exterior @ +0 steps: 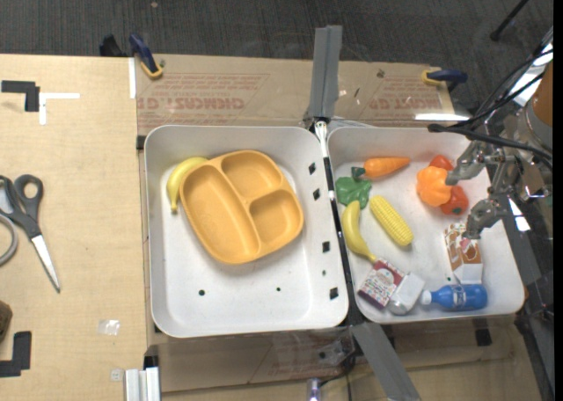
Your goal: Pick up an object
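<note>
pincer (476, 190): metal fingers spread apart, holding nothing, hanging over the right white bin (503, 298) | just left of pincer: round orange plastic pepper (433, 185) with a red piece under it | below pincer: small snack packet (463, 251), blue bottle (457, 297) | farther left: yellow toy corn (391, 220), banana (354, 229), orange carrot (385, 166)
</note>
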Motion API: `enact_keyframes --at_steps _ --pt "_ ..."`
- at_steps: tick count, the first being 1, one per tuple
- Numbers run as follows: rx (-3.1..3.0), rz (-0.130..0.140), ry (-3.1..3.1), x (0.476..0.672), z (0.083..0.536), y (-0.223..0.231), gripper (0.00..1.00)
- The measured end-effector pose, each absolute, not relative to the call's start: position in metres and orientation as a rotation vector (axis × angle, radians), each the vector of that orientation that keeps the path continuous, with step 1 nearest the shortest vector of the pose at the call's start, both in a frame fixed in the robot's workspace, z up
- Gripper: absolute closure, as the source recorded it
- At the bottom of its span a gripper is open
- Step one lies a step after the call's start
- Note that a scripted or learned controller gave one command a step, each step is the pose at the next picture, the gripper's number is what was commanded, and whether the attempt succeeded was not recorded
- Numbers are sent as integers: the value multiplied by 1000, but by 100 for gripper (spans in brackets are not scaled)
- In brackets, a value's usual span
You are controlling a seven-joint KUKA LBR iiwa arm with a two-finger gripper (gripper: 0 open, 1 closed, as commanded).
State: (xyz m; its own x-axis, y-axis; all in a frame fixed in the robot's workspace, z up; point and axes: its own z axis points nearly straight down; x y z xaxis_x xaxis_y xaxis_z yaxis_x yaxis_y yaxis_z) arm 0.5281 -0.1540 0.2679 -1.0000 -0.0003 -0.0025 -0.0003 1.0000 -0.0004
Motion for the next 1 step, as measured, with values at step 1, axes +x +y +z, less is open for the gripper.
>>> enact_keyframes --at_steps 1 --pt "6 -2 3137 569 93 -200 0"
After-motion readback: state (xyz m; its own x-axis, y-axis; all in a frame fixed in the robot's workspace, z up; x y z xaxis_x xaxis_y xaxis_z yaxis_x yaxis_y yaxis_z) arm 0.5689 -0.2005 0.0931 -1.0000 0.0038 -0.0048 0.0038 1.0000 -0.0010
